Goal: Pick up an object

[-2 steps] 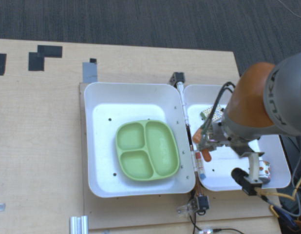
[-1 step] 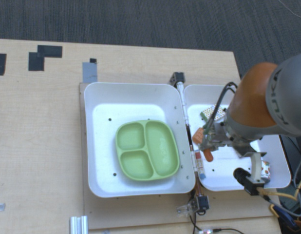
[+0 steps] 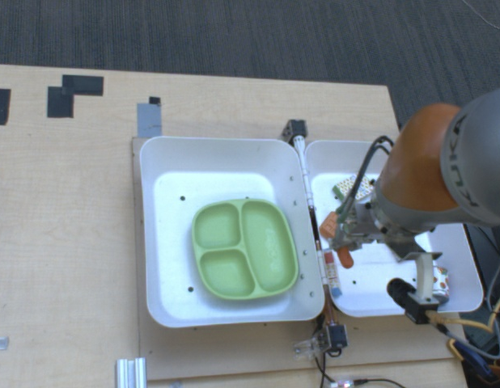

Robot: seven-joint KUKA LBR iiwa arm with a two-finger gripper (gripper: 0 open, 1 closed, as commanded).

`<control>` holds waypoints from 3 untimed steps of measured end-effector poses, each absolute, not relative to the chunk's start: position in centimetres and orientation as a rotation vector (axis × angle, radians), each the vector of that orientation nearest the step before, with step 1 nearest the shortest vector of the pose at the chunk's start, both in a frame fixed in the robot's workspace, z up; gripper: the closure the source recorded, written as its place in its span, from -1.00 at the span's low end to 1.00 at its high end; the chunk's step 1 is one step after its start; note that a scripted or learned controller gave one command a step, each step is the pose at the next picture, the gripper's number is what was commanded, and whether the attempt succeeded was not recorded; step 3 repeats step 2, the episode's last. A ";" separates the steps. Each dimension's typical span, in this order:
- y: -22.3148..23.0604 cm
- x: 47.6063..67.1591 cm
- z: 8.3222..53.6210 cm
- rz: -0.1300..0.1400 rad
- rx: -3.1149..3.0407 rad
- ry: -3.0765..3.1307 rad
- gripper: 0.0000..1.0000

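The grey arm (image 3: 444, 164) is bent low over the right bin (image 3: 468, 285) on the wooden table (image 3: 64, 241), its claw (image 3: 341, 231) state indiscernible, beside carpet (image 3: 234, 23).

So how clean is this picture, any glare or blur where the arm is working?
Camera view: the left bin's floor glares bright white around the green divided plate, which stays sharp; the arm is soft-edged and covers much of the right bin, shading the small items under it, so they are hard to identify.
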State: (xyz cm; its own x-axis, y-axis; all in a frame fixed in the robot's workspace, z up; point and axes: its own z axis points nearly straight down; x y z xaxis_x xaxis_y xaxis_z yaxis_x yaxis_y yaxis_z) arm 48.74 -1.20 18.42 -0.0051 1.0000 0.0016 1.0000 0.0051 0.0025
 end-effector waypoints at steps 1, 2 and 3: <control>-1.0 48.7 18.4 0.005 2.215 2.227 1.00; -2.4 48.7 18.4 0.003 2.218 2.224 1.00; -2.4 48.7 18.4 0.003 2.218 2.224 1.00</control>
